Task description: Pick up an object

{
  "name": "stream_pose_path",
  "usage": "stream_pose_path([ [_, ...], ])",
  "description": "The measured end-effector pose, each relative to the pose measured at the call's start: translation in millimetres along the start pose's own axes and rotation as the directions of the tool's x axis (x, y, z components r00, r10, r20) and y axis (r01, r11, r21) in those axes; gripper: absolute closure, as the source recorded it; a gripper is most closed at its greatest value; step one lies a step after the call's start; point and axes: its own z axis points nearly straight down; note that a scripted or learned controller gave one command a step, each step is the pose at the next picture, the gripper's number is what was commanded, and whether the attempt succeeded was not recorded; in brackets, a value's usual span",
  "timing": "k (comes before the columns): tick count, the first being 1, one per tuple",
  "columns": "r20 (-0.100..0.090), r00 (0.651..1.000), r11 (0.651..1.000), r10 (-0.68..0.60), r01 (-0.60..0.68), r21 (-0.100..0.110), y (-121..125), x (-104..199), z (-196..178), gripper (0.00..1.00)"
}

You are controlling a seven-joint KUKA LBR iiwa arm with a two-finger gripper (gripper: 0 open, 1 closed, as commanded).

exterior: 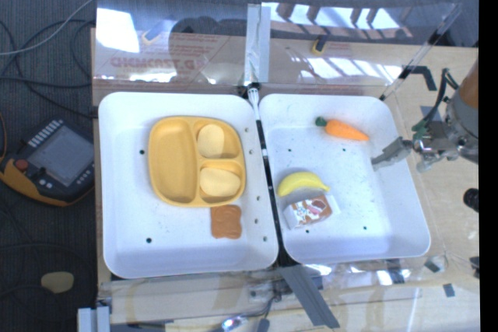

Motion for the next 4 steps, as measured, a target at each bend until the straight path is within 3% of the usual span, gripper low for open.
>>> stream_pose_path([
  [1,0.002,0.948,0.948,-0.318,0.318,-0.001,93,9,-27,0.00],
  [2,0.002,0.963,0.963,-0.271,0.271,-0.002,127,33,154,0.00],
  [3,0.006,0.933,0.933,-0.360,0.360,-0.001,160,8,133,0.00],
  [4,0.028,0.913,0.914,-0.406,0.406,-0.012,164,40,142,0.00],
])
